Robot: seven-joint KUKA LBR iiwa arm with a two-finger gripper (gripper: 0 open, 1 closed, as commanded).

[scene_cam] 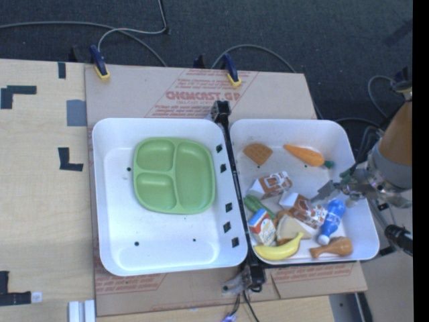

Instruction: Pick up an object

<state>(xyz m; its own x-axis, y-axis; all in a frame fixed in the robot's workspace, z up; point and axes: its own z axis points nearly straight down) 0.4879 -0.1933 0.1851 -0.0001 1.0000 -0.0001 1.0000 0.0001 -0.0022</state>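
Rightward, end effector (333,192) inside bin rim (353,146), bottle (331,220) beside

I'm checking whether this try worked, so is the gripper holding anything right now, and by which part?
Nothing is held. The gripper hovers at the right bin's right side, just above the blue bottle, with nothing between its jaws.

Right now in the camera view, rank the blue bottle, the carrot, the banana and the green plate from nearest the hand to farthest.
Measured from the hand at the right bin's right side:
1. Blue bottle, just below it.
2. Carrot, toward the bin's far edge.
3. Banana, at the bin's near edge.
4. Green plate, in the left bin.
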